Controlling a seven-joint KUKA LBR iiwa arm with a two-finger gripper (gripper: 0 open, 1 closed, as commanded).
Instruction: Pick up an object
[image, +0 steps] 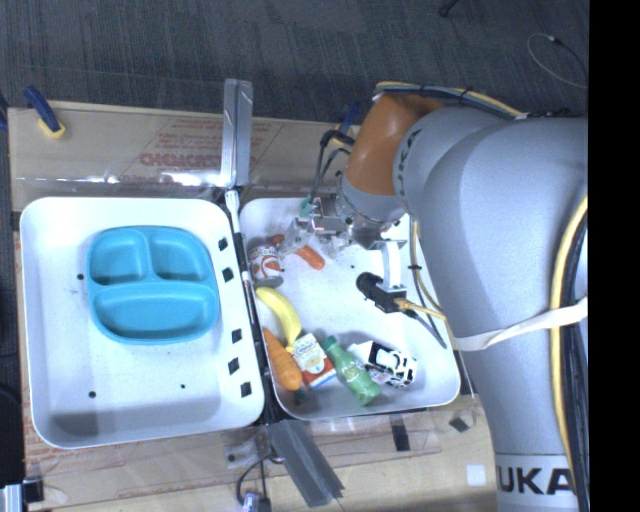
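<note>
Small orange object lies in the right bin, near the pincer. Pincer state: cannot tell. Banana rests nearby; blue tray occupies left bin.

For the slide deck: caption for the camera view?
Arm's claw hovers over the right bin of toy food; blue tray sits in the left bin.

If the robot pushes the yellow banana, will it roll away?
Probably not far. The banana is curved, so it would more likely spin or slide on the right bin's smooth white floor. The carrot and small carton crowd its lower end and may block it.
</note>
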